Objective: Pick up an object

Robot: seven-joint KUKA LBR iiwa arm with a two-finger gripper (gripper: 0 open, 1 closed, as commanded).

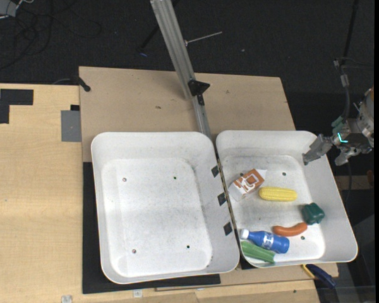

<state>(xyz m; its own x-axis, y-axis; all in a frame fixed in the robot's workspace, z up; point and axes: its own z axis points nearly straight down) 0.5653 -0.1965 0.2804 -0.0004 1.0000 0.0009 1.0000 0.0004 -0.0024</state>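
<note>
We judge the task to be at the approach step: nothing has been lifted yet. The pincer [326,149] hangs at the right bin's [284,142] upper right corner, over the rim, with its two fingers spread apart and nothing between them.

The candidate objects all lie in the right bin, below and to the left of the pincer and well apart from it. Nearest is the yellow corn cob [278,195] at mid-bin, with the small red-and-white box [248,182] just beside it on the left. The dark green block [313,213] sits near the right wall. The orange sausage [289,230], blue bottle [267,240] and green pod [258,252] crowd the near edge.

For the next move, we would carry the pincer inward over one object, preferably the corn cob, which lies clear of its neighbours, align the fingers across its narrow width, then descend.
</note>
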